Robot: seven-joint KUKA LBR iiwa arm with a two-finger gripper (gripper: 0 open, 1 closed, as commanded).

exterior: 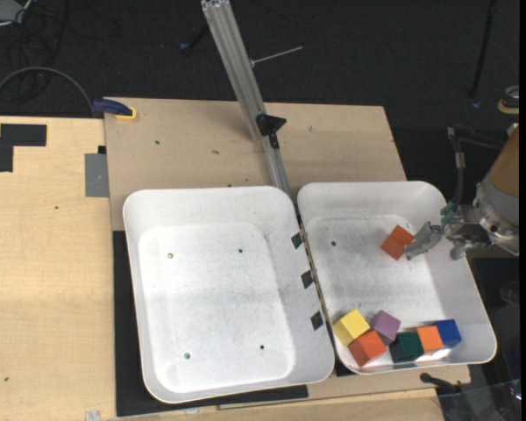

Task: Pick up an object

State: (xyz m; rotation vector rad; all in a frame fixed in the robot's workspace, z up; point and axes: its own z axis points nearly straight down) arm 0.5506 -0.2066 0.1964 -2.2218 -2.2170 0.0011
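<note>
Overhead slanted view of two shallow white bins; the arm (507, 178) entered from the right and its gripper (434, 239) hung over the right bin (368, 196); one grey finger (421, 243) lay against the right side of an orange cube (397, 242), which sat just left of the fingertips on the bin floor; whether the cube lay between both fingers could not be told, nor how far they were parted; toward the bin's near edge, well apart from the fingers, clustered a yellow cube (352, 324), a purple cube (386, 324), a red cube (367, 347), a green cube (407, 346), a second orange cube (430, 338) and a blue cube (449, 331); the left bin (149, 204) lay far left of the fingers.
</note>
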